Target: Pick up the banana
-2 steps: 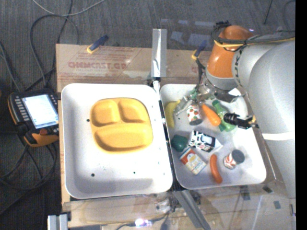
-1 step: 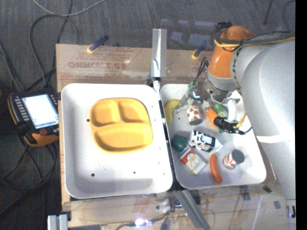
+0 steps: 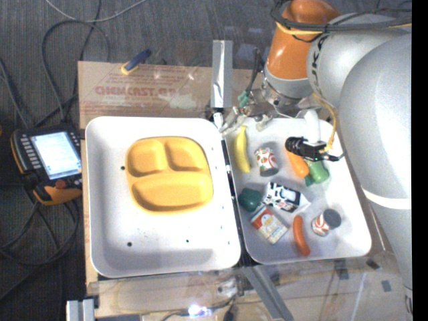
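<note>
The banana (image 3: 241, 151) is yellow and lies lengthwise on the floor of the right bin (image 3: 348, 246), close to its left wall. My gripper (image 3: 245, 120) hangs just over the banana's far tip, at the bin's back left corner. Its fingers (image 3: 229, 123) are spread to either side of that tip, and the gripper is open with nothing held. The grey arm with its orange band (image 3: 301, 32) comes down from the upper right and hides the bin's back right corner.
The right bin also holds a red-and-white can (image 3: 265, 159), a carrot (image 3: 298, 164), a green pepper (image 3: 319, 174), a dark green piece (image 3: 251, 198), a cow-patterned carton (image 3: 282, 196), a small box (image 3: 269, 225) and a sausage (image 3: 301, 235). A yellow divided tray (image 3: 170, 172) sits in the left bin (image 3: 107, 246).
</note>
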